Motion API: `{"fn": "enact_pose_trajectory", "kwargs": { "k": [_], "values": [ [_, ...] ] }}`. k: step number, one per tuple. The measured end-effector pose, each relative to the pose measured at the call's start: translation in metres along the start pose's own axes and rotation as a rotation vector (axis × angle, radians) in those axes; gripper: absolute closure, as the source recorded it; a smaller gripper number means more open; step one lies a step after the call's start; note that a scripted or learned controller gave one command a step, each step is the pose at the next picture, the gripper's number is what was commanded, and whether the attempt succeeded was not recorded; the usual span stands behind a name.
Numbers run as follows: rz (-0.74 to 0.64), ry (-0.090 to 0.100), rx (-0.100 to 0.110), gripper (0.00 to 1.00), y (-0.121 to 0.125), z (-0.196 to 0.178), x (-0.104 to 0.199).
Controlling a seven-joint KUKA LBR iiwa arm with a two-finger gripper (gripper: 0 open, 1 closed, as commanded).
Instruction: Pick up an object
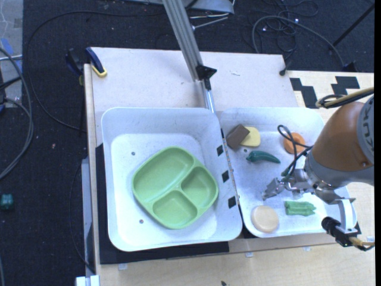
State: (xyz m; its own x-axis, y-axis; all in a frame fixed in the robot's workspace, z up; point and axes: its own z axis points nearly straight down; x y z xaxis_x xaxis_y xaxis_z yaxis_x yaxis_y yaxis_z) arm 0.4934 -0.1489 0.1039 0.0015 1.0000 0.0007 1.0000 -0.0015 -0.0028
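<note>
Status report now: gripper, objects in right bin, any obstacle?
Gripper low in right bin, nothing seen held. Cream disc, green block beside it. Nothing in the way.

Text: none could be read.
Labels, brands: none legible on bins (pixel 113 130) or objects.
Numbers, signs: none readable.

Orange object (pixel 293 142) half behind cable.

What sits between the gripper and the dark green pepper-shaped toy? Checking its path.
In the camera view, bare white bin floor separates gripper from dark green pepper-shaped toy.
</note>
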Motion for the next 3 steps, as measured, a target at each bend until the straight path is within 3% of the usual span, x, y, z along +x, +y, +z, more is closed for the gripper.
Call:
{"fn": "enact_pose_trajectory", "kwargs": {
  "k": [1,3],
  "values": [
    [0.0,-0.001,-0.002,1.0,0.0,-0.012,0.0],
    [-0.004,-0.003,-0.008,1.0,0.004,-0.106,0.0]
  ]
}}
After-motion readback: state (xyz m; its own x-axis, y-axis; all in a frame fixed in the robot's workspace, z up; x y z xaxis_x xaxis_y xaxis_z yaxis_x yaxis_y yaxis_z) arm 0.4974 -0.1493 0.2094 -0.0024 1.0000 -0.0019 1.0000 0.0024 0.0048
